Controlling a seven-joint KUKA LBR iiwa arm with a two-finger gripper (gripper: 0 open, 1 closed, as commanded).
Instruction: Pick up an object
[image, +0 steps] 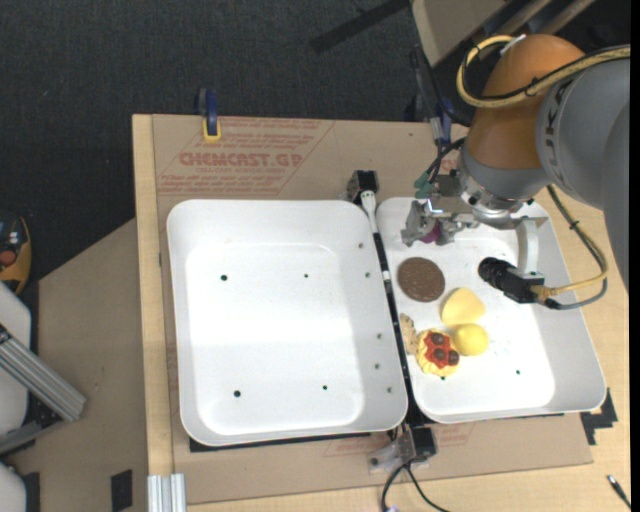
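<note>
Just above the brown disc (421, 279), the claw (432, 222), its grip state unclear, is hovering; dropping squarely over the disc looks wisest.

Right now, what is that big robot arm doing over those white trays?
The grey and orange arm reaches into the right bin, with its gripper low at the far end, above a brown round disc. Nearer lie two yellow lemon-like pieces and a small pastry with red berries. Nothing is visibly lifted yet. The left bin sits beside it.
</note>
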